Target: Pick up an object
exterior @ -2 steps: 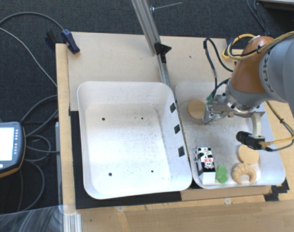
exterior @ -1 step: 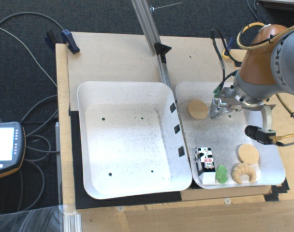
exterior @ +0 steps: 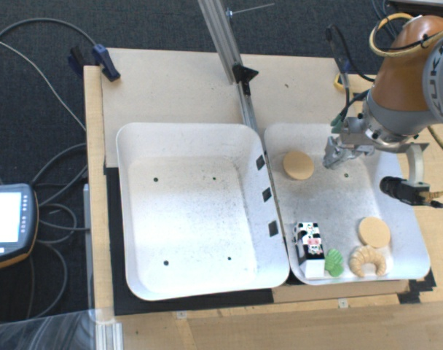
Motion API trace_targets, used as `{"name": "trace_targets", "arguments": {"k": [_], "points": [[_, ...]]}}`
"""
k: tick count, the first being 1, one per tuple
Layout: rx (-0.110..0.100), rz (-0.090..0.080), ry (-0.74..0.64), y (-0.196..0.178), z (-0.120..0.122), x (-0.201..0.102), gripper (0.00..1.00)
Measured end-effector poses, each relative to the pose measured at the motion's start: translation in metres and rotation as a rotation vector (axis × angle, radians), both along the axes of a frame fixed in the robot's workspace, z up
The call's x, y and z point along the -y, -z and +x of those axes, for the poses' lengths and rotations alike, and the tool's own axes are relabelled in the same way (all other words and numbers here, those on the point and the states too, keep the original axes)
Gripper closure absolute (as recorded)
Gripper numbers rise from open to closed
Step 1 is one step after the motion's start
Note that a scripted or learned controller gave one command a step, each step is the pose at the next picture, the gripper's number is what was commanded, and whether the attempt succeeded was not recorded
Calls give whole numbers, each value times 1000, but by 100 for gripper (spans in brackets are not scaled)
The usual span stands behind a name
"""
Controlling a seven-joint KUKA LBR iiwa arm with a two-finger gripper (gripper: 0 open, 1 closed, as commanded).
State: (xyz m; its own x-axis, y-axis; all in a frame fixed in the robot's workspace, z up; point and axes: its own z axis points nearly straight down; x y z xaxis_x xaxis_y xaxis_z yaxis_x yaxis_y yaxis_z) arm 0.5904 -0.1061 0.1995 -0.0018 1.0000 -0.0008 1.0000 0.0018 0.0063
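Now hovering over the right bin (exterior: 396,195), gripper (exterior: 336,154) just right of the tan disc (exterior: 299,165), not touching. Fingers' spread impossible to tell. Nothing pinched; disc flat on the bin floor.

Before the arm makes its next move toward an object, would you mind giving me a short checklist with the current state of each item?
1. Objects lie in the right bin: ok. A round tan disc, a second disc, a croissant-shaped piece, a green piece and a black-and-white block.
2. Gripper above the right bin: ok, near its upper part.
3. Nearest target: ok, the round tan disc, just to the gripper's left in the view.
4. Disc stands apart from other objects: ok.
5. Object between the fingers: not ok, none seen.
6. Finger opening: cannot tell.
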Motion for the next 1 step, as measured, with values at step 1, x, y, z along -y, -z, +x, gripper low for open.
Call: {"name": "trace_targets", "arguments": {"k": [1], "points": [[0,0,0,-34,1,0,100]]}}
